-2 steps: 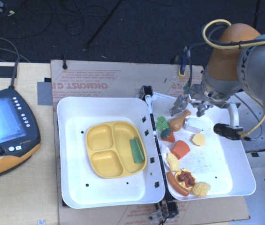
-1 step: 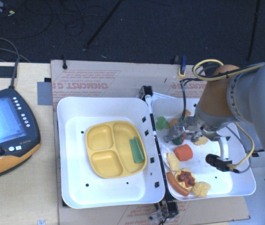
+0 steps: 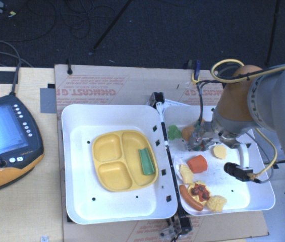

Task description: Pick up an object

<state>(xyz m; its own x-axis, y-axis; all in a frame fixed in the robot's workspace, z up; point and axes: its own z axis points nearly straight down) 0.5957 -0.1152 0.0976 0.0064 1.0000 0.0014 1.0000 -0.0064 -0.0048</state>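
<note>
Fingers (image 3: 196,143) sit low over the upper part of the right bin (image 3: 263,198); from my camera view they are a dark tangle under the wrist, and I cannot tell whether they are open or closed, or whether anything is between them. The arm (image 3: 243,105) comes in from the right, its orange band above the wrist. What I could pick lies mostly in that right bin. A brown rounded piece (image 3: 187,132) is just beside the fingers on their left, and I cannot tell whether it touches them. A green piece (image 3: 174,131) lies next to it, close to the wall between the bins. A yellow round piece (image 3: 219,152) lies just to the right of the fingers. Below them is a red piece (image 3: 197,164), with a pale yellow piece (image 3: 186,174) down and to its left. Nearer the bin's front edge a hot dog (image 3: 191,196) lies at a slant, and a yellow corn piece (image 3: 216,202) is just beside its right end. In the left bin (image 3: 76,135) I see a yellow divided tray (image 3: 114,158), with a green bar (image 3: 146,161) lying in its long right compartment. Both bins rest on a cardboard sheet (image 3: 112,84) on the worktop (image 3: 31,200). A control pendant (image 3: 6,140) with a lit screen lies on the worktop, well apart from the bins on the left.
</note>
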